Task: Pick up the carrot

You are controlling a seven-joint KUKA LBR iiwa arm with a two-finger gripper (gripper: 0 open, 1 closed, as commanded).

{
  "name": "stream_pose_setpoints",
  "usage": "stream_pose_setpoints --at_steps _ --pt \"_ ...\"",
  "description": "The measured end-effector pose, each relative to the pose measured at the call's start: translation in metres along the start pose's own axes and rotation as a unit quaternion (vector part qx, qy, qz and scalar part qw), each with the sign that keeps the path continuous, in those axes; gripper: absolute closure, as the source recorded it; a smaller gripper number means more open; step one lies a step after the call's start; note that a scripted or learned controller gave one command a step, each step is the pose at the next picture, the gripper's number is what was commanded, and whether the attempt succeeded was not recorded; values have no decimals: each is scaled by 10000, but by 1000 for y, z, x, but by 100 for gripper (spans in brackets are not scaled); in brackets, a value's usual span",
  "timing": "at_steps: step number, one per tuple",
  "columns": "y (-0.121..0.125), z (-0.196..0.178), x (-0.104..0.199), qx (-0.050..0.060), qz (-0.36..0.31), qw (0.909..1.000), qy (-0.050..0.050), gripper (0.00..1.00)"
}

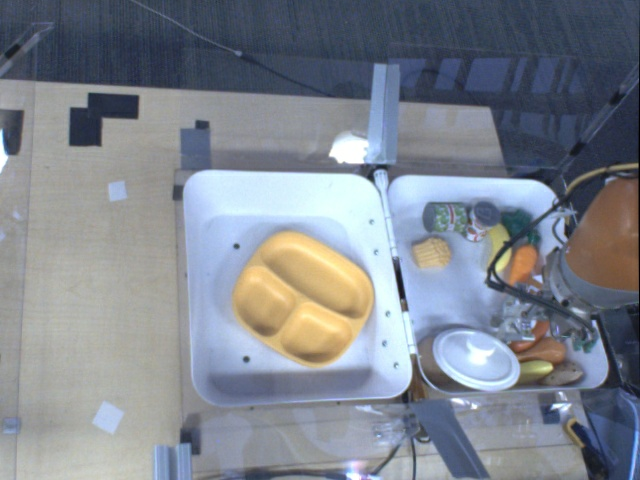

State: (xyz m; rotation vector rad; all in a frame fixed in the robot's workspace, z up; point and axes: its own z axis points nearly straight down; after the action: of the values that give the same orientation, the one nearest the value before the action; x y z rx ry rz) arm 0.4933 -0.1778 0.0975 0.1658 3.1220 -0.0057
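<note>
On your left sits the left bin (200, 268), with only a yellow divided plate (303, 296) lying in its middle; nothing there concerns you. Across the divider, the right bin (405, 208) is crowded. At its far side a small bottle (455, 218) lies on its side, and just nearer than that sits a piece of corn (432, 253). At the near edge a white bowl (478, 358) rests upside down, with a banana (535, 370) touching its right rim.

The carrot (522, 263) is further right, an orange piece with green leaves at its far end, lying close to the right wall. A second orange piece (545, 348) lies nearer, by the banana; you cannot tell from here whether it is another carrot.

Rightmost, the gripper (525, 320) hangs low over the clutter between those two orange pieces, under the arm's orange band (605, 243). Whether it is spread or pinching anything you cannot tell; cables and metal blur it.

You appear to be in the approach step, with nothing visibly lifted. The next move likely calls for centring over the carrot's body, clear of the wall.
</note>
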Motion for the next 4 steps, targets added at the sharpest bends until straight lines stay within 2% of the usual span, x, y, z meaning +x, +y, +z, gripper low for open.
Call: stream_pose_setpoints --at_steps 1,2,3,4 --pt "0 1 1 -4 0 10000 16 0" --pt "22 8 -4 8 2384 9712 9 0" --pt "17 -39 -94 -6 2513 9679 7 0" --pt "40 10 -92 -3 3093 9510 16 0"
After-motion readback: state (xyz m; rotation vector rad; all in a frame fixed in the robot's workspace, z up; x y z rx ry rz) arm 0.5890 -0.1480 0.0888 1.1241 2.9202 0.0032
